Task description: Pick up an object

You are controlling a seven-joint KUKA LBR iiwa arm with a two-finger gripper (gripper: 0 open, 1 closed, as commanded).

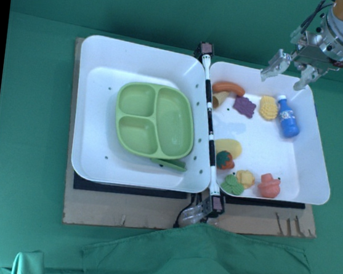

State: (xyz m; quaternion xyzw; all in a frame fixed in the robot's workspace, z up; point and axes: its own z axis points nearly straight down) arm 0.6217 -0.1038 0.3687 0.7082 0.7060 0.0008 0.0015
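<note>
Fingers [278,64] spread wide on our gripper [289,70], pinching nothing, above the right bin's [318,159] far edge. We should drop straight over the blue bottle [288,116] just below, straddling its narrow width.

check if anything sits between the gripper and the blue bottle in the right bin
Nothing visible does. The open gripper hangs above the bin's far edge, and the blue bottle lies just below it with bare white floor between; the yellow corn lies beside the bottle.
</note>
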